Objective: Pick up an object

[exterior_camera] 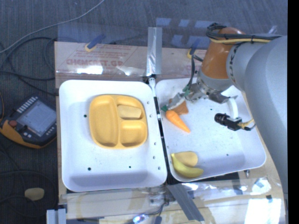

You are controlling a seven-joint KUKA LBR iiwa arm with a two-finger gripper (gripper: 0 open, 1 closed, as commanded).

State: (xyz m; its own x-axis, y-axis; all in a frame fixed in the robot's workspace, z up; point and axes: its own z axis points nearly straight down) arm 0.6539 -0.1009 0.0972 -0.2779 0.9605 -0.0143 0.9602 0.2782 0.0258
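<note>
My gripper (183, 97) hangs low over the upper left part of the right bin (224, 148). It sits right above a small orange piece (182, 108) and may be touching it. An orange carrot (179, 120) with a green tip lies just below and left of the gripper, pointing down to the right. In the bin's lower left corner a yellow banana (188, 172) lies with a pale yellow chunk (187, 158) resting against it. The orange-banded wrist (217, 59) hides the top of the gripper.
The left bin (74, 171) holds a yellow divided plate (105, 122) with a tan piece (129, 111) in its upper right compartment. A black connector with a cable (227, 120) hangs beside the arm over the right bin. A pendant (30, 120) lies on the floor at left.
</note>
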